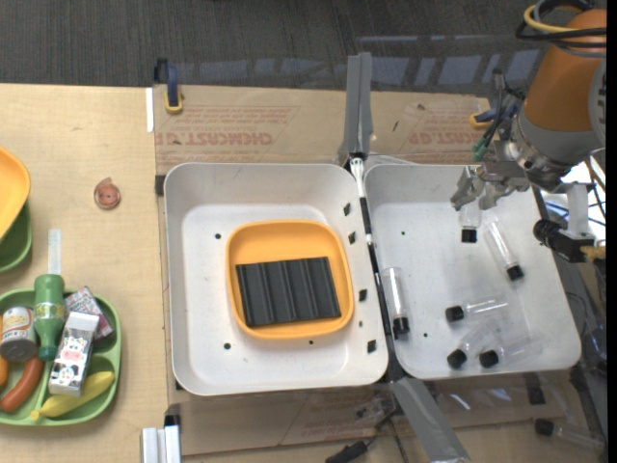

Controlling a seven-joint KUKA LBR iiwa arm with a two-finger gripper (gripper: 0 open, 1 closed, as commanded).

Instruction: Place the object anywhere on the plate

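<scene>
**Hand up by the tubes, plate waits**

The hand hangs over the right bin, just above a clear tube. Can't tell if it's wide or narrow. The yellow plate sits in the left bin, well left of the tube. Go down slow, grab the tube's middle, w/ no slip.

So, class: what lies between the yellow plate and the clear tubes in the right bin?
In the camera view, between plate and tubes: the bins' adjoining walls, then one tube alongside.
</scene>
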